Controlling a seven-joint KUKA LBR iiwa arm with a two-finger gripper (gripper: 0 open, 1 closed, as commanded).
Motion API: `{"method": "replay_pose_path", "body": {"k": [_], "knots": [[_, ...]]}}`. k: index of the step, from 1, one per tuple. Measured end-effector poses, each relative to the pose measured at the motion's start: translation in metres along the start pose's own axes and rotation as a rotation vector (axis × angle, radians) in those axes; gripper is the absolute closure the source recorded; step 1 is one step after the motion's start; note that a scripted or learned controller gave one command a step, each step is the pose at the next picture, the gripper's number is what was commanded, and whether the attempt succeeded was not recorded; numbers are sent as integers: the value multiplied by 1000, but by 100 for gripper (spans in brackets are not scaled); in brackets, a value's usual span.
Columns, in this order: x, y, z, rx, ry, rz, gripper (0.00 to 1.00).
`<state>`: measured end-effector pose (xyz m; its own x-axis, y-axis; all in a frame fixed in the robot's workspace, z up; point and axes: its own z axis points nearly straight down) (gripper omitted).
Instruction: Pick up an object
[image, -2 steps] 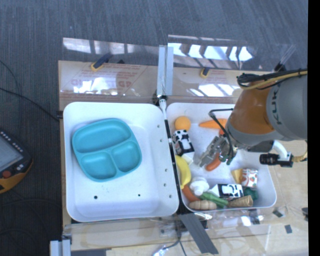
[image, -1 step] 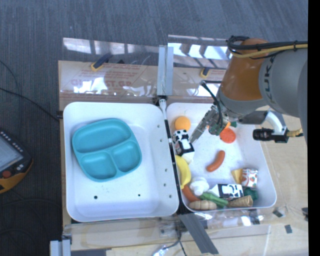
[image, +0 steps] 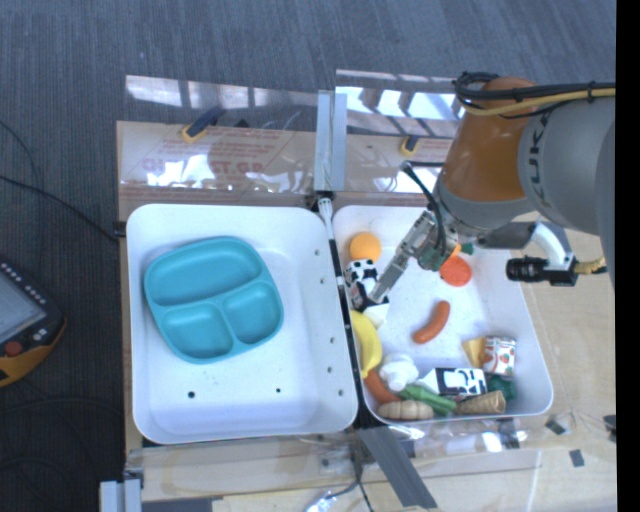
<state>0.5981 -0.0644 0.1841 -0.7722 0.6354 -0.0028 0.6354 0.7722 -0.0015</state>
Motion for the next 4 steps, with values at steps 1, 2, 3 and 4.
{"method": "replay_pose_path", "body": {"k": [1, 2, 3, 4], "knots": [[0, -75, 94, -6, -7, 48, 0], [-1, -73, 83, -8, -12, 46, 100], [39, -29, -36, -2, 0, 29, 100], [40, -88, 61, 0, 2, -72, 100]]}}
